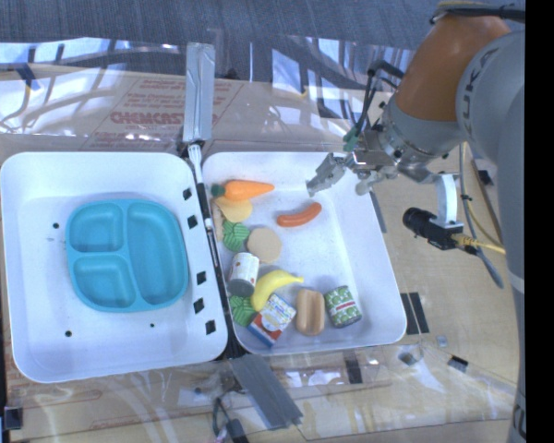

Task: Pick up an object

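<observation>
The green can [343, 306], the bread roll [309, 310] and the small carton [276, 317] lie along the near rim of the right bin [380, 275], nearest the camera and well apart from the claw [340, 175], which hangs over the bin's far right corner. Its two fingers stand spread apart, with nothing between them.

Just below and to the left of the claw lies the sausage [299, 215], alone on bare white floor; it looks the likeliest thing to be picked. Further left of the claw, the carrot [246, 190] rests close against the bin's far left wall, with a pale yellow piece [234, 211] touching it.

Risks, as I judge them:
- The sausage is thin and rounded and lies at a slant. If the fingers close across its length rather than its width, it may roll or squirt out.
- The claw sits close to the bin's far rim. A straight descent from there could land on bare floor short of the sausage.
- The cluster toward the near left of the claw, with banana [275, 284], white can [244, 270], round biscuit [264, 245] and a green leafy piece [235, 236], is packed tight. A finger coming down there would likely strike a neighbour or pinch two things at once.
- The carrot's place by the wall leaves little room for a finger on that side.

The left bin [28, 247], with its blue divided plate [127, 253], lies far to the claw's left and plays no part.
</observation>
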`<state>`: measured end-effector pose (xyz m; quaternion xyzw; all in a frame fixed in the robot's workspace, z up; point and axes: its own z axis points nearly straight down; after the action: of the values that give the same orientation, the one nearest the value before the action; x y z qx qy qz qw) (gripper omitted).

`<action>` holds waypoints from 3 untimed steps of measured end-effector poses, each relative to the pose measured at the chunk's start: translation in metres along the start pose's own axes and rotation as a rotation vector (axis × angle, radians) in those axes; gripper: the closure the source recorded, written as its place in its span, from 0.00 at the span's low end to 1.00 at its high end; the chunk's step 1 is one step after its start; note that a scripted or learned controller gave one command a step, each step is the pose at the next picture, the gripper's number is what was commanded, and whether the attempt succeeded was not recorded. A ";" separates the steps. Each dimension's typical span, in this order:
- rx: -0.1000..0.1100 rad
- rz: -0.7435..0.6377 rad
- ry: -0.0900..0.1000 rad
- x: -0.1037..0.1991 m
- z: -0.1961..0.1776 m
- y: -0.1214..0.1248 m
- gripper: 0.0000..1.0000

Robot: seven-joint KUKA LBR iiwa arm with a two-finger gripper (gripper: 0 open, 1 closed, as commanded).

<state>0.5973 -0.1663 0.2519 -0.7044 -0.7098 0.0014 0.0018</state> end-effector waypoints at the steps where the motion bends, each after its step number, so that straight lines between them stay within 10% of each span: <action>1: -0.002 -0.021 0.000 0.015 0.159 0.030 0.00; 3: -0.015 -0.897 -0.011 -0.024 0.157 -0.079 0.00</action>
<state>0.5173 -0.1904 0.0953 -0.3270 -0.9450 -0.0010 -0.0068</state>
